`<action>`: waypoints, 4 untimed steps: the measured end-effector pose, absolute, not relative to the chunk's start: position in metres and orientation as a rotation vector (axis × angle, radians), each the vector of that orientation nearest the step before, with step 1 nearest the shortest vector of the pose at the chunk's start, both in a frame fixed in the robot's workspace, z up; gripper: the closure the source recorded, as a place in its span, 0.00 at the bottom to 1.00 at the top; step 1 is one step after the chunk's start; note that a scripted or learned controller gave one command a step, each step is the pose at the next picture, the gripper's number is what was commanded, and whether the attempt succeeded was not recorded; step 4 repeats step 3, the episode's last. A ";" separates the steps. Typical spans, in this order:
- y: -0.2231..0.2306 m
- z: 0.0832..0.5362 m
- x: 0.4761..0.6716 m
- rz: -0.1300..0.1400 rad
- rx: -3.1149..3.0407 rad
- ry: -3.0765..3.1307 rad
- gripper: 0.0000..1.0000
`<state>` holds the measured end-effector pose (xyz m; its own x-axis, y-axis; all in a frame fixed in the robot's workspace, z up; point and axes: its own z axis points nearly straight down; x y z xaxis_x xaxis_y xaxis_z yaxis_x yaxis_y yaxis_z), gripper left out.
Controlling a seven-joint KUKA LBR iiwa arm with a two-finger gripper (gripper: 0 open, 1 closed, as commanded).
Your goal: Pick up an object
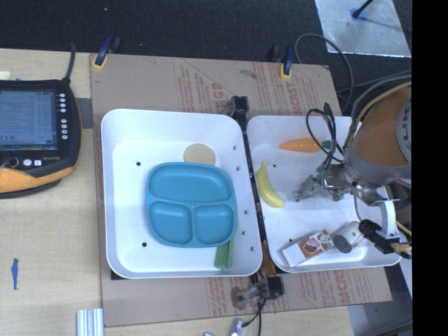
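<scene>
Claw (313, 187) hangs low in the right bin (350, 261), fingers seemingly spread, pinching nothing. Banana (268, 185) lies just beside it, carrot (301, 145) behind. Closing here likely catches air, or nudges the banana against the bin wall.

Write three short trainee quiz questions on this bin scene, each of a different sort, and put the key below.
1. True or false: the blue divided plate lies in the same bin as the banana.
2. Which object lies nearest the far wall of the right bin? A) the carrot B) the banana C) the small carton
3. Fill in: the gripper hovers over the ____ bin.

Key: 1. False; the plate is in the left bin, the banana in the right one. 2. A. 3. right.
</scene>
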<state>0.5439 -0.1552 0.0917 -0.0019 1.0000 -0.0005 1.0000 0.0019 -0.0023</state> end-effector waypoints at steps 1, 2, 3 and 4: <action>-0.156 0.102 0.544 0.005 -2.216 -2.223 1.00; -0.169 0.222 0.616 0.000 -2.218 -2.226 1.00; -0.169 0.221 0.616 0.002 -2.216 -2.225 0.00; -0.169 0.221 0.616 0.002 -2.216 -2.225 0.00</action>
